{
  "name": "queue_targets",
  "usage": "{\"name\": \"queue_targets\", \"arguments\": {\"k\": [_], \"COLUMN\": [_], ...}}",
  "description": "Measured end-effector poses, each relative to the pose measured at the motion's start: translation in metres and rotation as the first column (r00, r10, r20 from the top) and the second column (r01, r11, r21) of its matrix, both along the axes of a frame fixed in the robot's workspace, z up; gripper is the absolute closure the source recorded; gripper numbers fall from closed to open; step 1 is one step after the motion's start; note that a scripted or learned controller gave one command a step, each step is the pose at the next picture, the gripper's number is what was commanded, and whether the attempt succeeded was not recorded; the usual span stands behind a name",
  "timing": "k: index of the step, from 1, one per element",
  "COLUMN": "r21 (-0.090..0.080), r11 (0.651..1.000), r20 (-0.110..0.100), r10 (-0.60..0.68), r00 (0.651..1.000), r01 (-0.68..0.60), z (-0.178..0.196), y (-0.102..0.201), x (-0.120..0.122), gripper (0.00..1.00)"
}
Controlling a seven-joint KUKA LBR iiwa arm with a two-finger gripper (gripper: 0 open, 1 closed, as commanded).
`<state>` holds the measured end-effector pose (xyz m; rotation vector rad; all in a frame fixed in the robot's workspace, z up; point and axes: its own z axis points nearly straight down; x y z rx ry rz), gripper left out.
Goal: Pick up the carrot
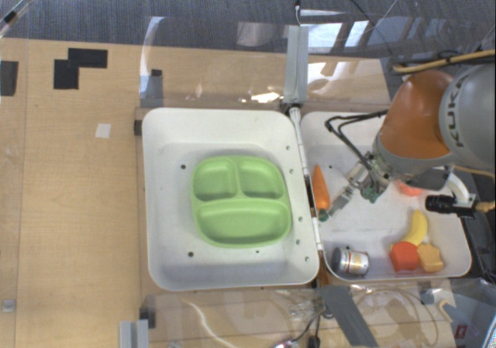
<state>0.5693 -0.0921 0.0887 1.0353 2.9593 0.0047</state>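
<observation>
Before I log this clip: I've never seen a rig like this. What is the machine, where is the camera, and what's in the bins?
One fixed camera looks down at a slant on two white bins. The grey arm with the orange band reaches in from the right; its gripper hangs beside the carrot, which lies against the right bin's left wall. Nothing shows between its fingers. That bin also holds a metal can, a banana, a red block and an orange-yellow piece. The left bin holds a green divided plate.

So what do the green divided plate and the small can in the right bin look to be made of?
Green divided plate: likely moulded plastic, matte, judging by its uniform colour, soft rounded compartment edges and faint sheen. Small can: probably metal, since its silvery side shows bright reflections; it lies on its side.
</observation>
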Motion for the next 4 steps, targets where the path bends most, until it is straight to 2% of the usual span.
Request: {"name": "queue_targets", "arguments": {"k": [1,2,3,4], "r21": [0.0,-0.005,-0.004,0.002], "r11": [0.998,0.984,0.984,0.995], "r20": [-0.006,0.004,0.01,0.002], "r10": [0.059,0.18,0.177,-0.099], "r00": [0.998,0.984,0.984,0.995], "r01": [-0.059,-0.18,-0.177,0.099], "z": [0.056,0.0,0.01,0.001], "y": [-0.044,0.003,0.004,0.003], "x": [-0.021,-0.024,-0.021,-0.01], "gripper": [0.0,0.0,1.0,1.0]}}
